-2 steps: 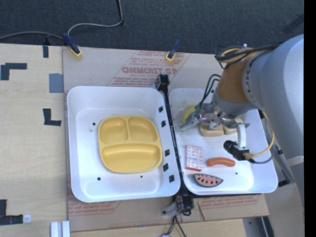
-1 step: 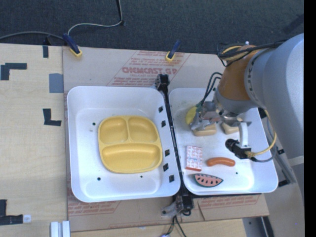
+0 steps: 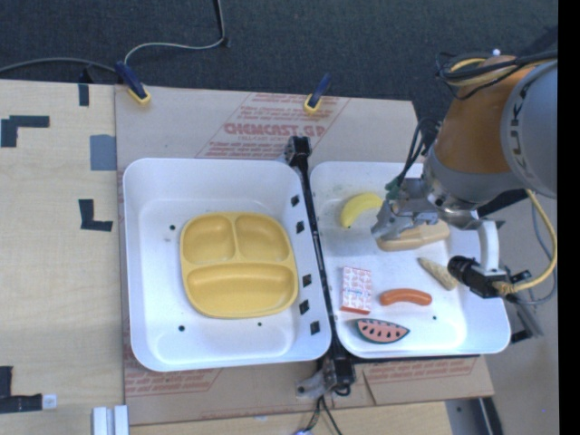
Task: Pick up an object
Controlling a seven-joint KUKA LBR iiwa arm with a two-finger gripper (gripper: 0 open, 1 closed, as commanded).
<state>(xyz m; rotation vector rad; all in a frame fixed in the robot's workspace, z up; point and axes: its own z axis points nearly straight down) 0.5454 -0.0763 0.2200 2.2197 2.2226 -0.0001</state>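
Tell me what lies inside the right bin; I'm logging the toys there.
The right bin shows a banana, bread piece, corn cob, sausage, pink-checked packet and watermelon slice. The claw covers part of the bread; anything beneath it is hidden.

Bright, even overhead light; soft shadows, slightly soft focus, whites nearly overexposed.

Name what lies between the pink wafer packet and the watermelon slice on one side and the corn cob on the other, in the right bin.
A toy sausage lies between them in the camera view, left of the corn cob, right of the pink wafer packet, above-right of the watermelon slice.
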